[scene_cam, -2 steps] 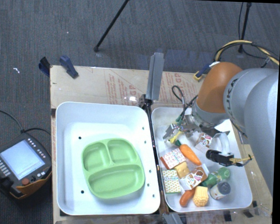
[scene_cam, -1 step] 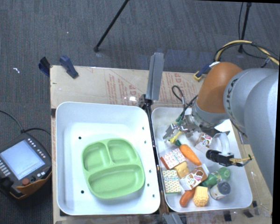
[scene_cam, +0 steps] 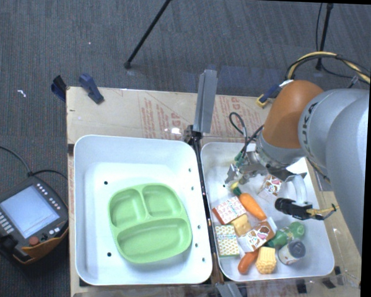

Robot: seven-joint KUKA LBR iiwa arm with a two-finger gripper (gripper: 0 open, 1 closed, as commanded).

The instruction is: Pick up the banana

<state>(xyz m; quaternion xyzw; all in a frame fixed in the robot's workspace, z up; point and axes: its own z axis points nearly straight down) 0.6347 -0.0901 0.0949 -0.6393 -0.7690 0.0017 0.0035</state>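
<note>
On the grey arm point(scene_cam: 335, 131), just beside the orange band, dark letters run down the casing; they look like part of "KUKA", though only "UK" comes through clearly. The brown board point(scene_cam: 153, 115) under the bins carries faint reddish print, too washed out to read. The small boxes point(scene_cam: 230, 210) in the right bin point(scene_cam: 321, 257) have coloured labels, their wording too small to make out.
</note>
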